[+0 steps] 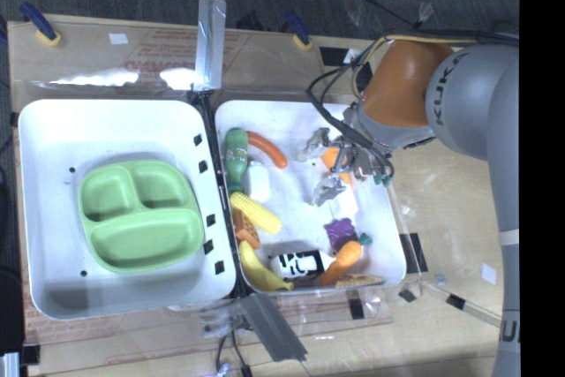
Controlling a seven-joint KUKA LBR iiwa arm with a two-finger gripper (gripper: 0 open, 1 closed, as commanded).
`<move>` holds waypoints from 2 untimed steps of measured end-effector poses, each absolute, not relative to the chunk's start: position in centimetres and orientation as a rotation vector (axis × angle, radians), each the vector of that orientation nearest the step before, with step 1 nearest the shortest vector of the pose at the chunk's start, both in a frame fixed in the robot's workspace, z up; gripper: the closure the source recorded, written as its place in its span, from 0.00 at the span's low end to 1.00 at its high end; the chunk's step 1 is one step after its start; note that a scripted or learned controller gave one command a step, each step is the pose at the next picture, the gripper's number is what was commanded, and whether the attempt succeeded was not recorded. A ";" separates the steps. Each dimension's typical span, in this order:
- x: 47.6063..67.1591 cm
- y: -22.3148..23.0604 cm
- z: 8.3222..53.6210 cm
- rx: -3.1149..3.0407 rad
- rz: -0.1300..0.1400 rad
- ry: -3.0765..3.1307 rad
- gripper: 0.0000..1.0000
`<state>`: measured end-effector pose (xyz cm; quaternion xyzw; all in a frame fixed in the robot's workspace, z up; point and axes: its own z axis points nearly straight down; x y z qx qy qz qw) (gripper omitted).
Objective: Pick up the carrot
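The carrot, orange with a green top, lies in the right bin near its front right corner, tilted against a purple toy. My gripper hovers over the middle right of that bin, well behind the carrot. Its two fingers are spread apart, so it is open. A small orange piece shows close to the base of the fingers; I cannot tell whether it is a loose object or touches them.
The right bin also holds an orange-red sausage shape, a green vegetable, a corn cob, a banana, a white block and a black-and-white card. A green divided plate lies in the left bin.
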<state>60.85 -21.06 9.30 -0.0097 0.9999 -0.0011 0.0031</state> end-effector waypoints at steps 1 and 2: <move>61.1 -20.9 10.5 -0.039 -0.007 3.127 1.00; 61.1 -20.9 10.4 -0.041 -0.007 3.127 0.00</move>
